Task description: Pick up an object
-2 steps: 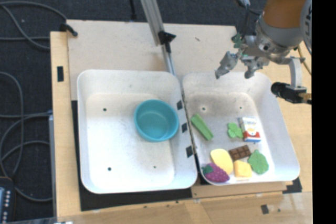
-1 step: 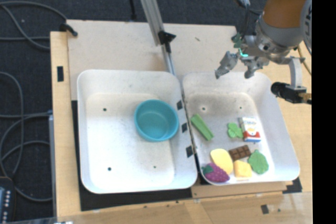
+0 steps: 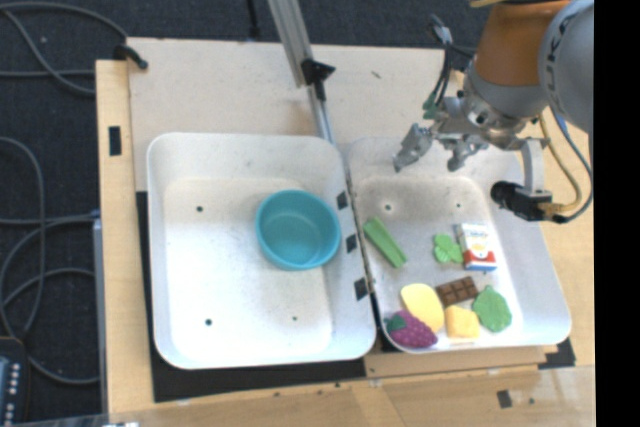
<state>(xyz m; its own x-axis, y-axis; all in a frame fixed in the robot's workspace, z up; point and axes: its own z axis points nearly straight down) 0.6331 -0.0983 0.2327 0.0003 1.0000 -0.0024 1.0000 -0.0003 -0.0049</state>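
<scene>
Gripper [image 3: 437, 149] open over right bin's [image 3: 545, 260] bare far edge.

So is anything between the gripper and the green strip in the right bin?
Nothing visible. The gripper hangs over the right bin's far edge, and bare bin floor lies between it and the green strip.
</scene>
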